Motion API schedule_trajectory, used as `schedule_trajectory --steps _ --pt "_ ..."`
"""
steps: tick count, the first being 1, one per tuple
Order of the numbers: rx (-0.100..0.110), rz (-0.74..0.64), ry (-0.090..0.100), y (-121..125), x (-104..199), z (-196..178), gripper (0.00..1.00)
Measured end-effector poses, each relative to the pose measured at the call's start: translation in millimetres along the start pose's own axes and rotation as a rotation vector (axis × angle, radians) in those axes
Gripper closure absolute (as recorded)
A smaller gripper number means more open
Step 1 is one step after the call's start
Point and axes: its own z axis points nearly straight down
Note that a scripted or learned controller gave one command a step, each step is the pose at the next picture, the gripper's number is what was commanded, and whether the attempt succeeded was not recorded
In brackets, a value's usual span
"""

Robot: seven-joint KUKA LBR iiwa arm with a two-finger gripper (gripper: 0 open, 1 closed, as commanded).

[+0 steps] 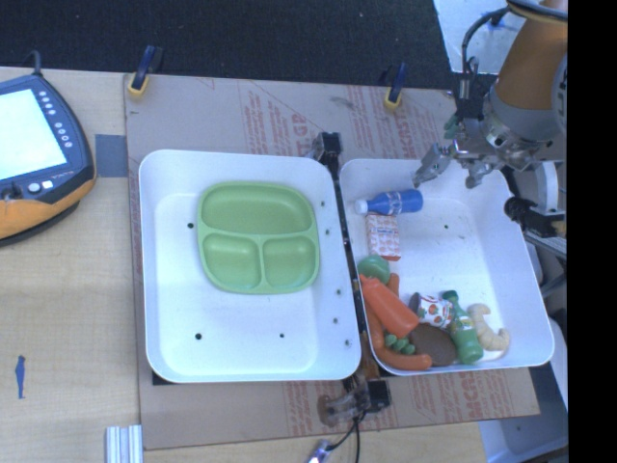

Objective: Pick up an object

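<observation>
- While the gripper (455,167) is poised over the right bin's (501,249) far edge, its fingers are spread open, nothing held.
- Blue bottle (390,202) is seen just beside; toys are crowded along the near edge.

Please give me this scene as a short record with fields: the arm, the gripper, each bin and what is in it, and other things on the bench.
arm: grey with orange band, reaching in from the right
gripper: open, holding nothing, above the right bin's far edge
left bin: green divided plate
right bin: blue bottle, red-and-white packet, toy carrot, green bottle
bench, left: pendant
</observation>
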Motion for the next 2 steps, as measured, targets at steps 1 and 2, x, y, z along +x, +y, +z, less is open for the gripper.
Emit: schedule_trajectory --steps 1,2 --pt "0.002 0.0 -0.002 -25 -67 43 0.0" --pt "0.011 -0.004 0.002 1 14 82 0.0"
